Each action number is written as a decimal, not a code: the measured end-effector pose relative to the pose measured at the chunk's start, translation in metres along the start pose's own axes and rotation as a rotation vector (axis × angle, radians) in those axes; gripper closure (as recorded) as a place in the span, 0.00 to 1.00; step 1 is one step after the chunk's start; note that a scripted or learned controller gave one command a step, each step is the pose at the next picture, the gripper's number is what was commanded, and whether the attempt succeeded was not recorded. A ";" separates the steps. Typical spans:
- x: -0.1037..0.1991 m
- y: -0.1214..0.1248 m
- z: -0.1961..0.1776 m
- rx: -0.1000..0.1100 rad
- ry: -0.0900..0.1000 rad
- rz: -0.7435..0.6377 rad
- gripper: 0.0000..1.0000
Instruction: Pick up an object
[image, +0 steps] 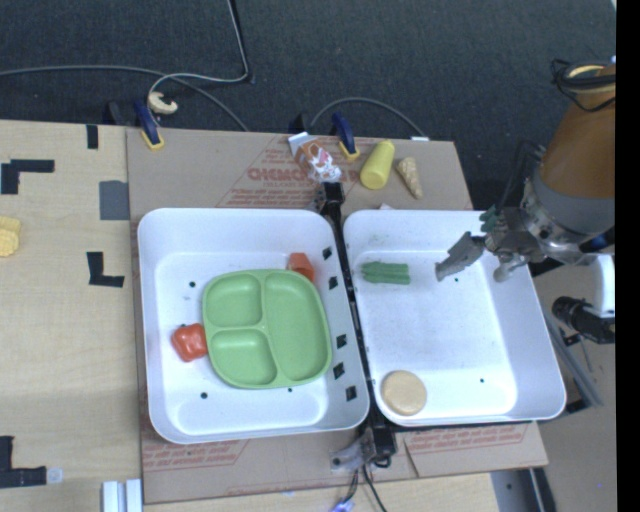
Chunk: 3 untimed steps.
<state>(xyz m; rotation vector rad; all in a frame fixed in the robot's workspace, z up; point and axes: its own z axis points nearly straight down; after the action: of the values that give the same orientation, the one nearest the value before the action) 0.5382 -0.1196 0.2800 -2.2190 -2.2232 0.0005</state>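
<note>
The tool (480, 257) hangs over the upper right part of the right bin (520, 395), its two grey fingers (455, 258) spread apart with nothing between them; whether the tips touch the bin floor cannot be told from this slant. The nearest thing is a green object (385, 273) lying flat on the bin floor just to the left of the tool, apart from it. A round tan object (404, 392) sits at the bin's lower left corner, well apart from the tool. The arm (580, 150) (grey, with its orange part above) is cut off at the right edge.

In the left bin (160, 300) a green divided plate (268, 327) lies in the middle. An orange-red piece (189, 342) touches its left rim, and another orange piece (300, 265) sits at its upper right edge, partly hidden by the rim.

On the surface (60, 330) beyond the bins lie a yellow cylinder (377, 165), a tan cone (410, 177) beside it, and a small crumpled wrapper (315, 157) whose print is too small to read.
</note>
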 end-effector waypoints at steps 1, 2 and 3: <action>-0.010 0.065 0.135 0.005 0.001 0.001 0.00; 0.020 0.077 0.189 0.003 0.000 0.000 0.00; 0.023 0.131 0.195 -0.003 0.000 0.000 0.00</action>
<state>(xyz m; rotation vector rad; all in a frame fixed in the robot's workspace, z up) 0.6690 -0.0967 0.0853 -2.2207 -2.2247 -0.0022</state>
